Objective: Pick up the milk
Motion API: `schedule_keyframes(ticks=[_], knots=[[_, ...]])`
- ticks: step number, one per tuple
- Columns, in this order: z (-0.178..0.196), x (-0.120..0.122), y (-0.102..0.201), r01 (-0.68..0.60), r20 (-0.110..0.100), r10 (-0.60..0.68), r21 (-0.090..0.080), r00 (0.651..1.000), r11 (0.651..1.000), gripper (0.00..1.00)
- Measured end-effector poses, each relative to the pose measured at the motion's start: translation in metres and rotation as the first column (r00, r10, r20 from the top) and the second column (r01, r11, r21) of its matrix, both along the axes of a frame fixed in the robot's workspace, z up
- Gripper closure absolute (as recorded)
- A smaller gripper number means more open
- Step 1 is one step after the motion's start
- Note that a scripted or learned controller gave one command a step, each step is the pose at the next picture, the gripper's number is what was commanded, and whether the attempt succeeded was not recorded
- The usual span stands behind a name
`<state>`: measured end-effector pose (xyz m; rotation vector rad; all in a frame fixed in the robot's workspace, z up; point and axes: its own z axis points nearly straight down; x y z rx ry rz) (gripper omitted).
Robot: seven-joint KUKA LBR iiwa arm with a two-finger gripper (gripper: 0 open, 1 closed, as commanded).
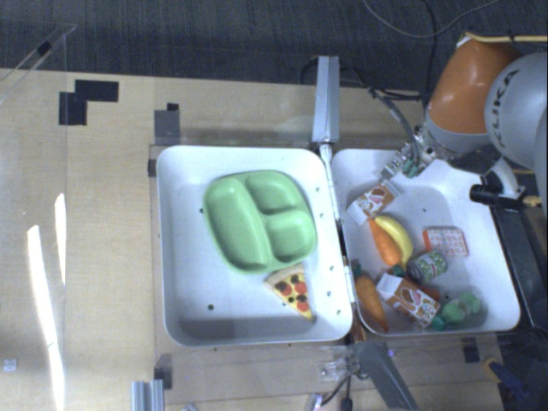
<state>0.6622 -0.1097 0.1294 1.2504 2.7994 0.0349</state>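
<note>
The milk (372, 202), a small white carton with an orange-brown printed panel, lies tilted at the far left of the right bin (505, 315), just beyond the banana (396, 232); the gripper (405, 163) hovers just beyond it, its state unclear.

Two white bins on a tabletop (86, 255), arm reaching in from the right

The left bin (184, 315) holds a green divided plate (259, 219) and a pizza slice (293, 290) just beside the plate's near edge. The right bin (445, 195) holds a milk carton (372, 202) by its left wall, a banana (396, 232) and carrot (386, 245) touching, a second carton (411, 298), a small can (428, 265), an orange-and-white packet (446, 242), something green (461, 308) and an orange piece (370, 298). The jaws (409, 161) hang above the far edge, near the milk carton but apart from it.
</note>
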Motion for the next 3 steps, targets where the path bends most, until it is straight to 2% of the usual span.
schedule_keyframes(ticks=[1,2,3], knots=[[-0.001,-0.002,0.002,-0.002,-0.011,0.002,0.004,1.0,1.0,0.0],[-0.014,-0.017,0.013,0.013,-0.027,-0.013,0.005,1.0,1.0,0.0],[-0.008,-0.003,0.01,0.244,-0.055,-0.243,0.015,0.969,0.97,0.0]])
